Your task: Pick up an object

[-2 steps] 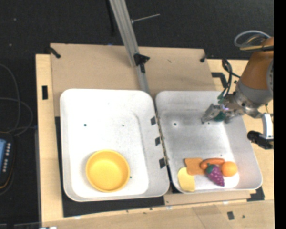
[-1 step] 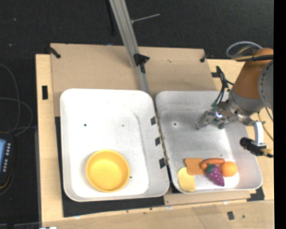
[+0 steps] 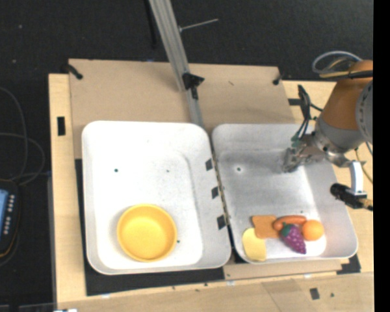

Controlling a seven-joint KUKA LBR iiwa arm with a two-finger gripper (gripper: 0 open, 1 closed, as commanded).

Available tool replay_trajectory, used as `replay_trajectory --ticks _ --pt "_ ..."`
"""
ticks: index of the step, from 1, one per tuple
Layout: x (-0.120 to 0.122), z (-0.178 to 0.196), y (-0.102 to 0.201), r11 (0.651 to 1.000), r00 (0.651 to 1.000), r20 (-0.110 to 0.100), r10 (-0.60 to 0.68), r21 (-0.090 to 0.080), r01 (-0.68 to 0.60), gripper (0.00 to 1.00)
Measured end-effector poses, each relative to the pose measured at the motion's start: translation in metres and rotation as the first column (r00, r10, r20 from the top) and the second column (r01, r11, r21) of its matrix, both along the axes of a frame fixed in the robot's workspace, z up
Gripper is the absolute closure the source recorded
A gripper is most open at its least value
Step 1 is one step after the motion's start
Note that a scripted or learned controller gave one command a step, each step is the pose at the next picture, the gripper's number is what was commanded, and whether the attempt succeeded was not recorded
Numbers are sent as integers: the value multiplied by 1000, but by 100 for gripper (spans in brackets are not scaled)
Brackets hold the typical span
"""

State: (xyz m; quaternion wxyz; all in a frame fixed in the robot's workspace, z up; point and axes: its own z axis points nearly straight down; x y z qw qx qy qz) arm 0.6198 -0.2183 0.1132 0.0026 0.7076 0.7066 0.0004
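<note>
My tool (image 3: 295,156) is hovering over the far part of the right bin (image 3: 260,174); I cannot tell its state. The toy food (image 3: 287,231) is crowding the bin's near edge, likely slid together there. The yellow bowl (image 3: 147,232) is sitting in the left bin (image 3: 143,155).

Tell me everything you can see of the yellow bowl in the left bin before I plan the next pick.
The yellow bowl is round, shallow and plain, with a smooth matte look like plastic and a slightly raised rim. It sits upright, opening upward, with nothing visible inside. It rests on the floor of the left bin, in the near corner toward the camera, close to the front wall. No other object touches it, and the end effector is far off, above the right bin.
</note>
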Motion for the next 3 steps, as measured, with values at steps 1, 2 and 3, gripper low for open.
replay_trajectory --ticks 1,2,3 --pt "2 65 1 1000 1000 4 3 0 -3 100" --pt "3 103 0 1000 1000 1 4 1 -4 100" --pt "-12 118 48 1000 1000 -2 7 4 -7 100"
